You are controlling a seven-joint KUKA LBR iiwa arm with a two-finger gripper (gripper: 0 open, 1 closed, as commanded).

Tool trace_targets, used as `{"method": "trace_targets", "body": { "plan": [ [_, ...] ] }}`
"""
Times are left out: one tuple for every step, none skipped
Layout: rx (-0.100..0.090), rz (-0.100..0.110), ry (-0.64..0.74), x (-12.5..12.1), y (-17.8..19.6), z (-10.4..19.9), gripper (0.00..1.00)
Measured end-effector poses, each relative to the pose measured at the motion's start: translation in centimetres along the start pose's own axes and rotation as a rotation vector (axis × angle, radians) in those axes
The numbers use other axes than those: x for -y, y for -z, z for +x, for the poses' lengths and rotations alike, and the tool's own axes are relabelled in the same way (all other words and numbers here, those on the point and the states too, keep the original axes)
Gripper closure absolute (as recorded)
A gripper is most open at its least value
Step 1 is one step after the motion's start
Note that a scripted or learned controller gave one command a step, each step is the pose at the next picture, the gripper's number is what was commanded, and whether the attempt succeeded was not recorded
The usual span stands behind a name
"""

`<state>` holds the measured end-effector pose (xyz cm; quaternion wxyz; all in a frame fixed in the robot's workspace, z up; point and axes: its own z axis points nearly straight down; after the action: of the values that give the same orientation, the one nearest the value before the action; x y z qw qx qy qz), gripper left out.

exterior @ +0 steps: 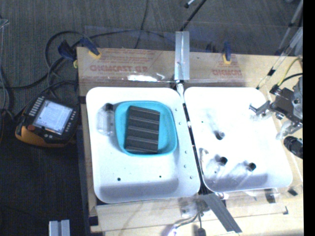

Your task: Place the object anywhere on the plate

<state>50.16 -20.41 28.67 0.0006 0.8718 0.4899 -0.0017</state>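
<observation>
**Object on plate; hand state unclear**

We see the dark ribbed object (pixel 142 129) lying on the blue plate (pixel 169 132) in the left bin (pixel 142 188). At the right edge, the hand (pixel 278 107) is partly cut off; we cannot tell its opening.

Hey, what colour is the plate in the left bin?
Turquoise blue; the camera view shows the plate clearly, under a dark ridged block.

A robotics lab: a wooden bench (pixel 147 65) is sitting on dark carpet (pixel 39 14), cables (pixel 29 82) are trailing across the floor, and a control pendant (pixel 48 119) is lying beside it.
</observation>
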Motion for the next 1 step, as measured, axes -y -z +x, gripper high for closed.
{"method": "trace_targets", "body": {
  "plan": [
    [-0.001, 0.003, -0.081, 3.11, -5.01, 1.55, 0.0]
  ]
}}
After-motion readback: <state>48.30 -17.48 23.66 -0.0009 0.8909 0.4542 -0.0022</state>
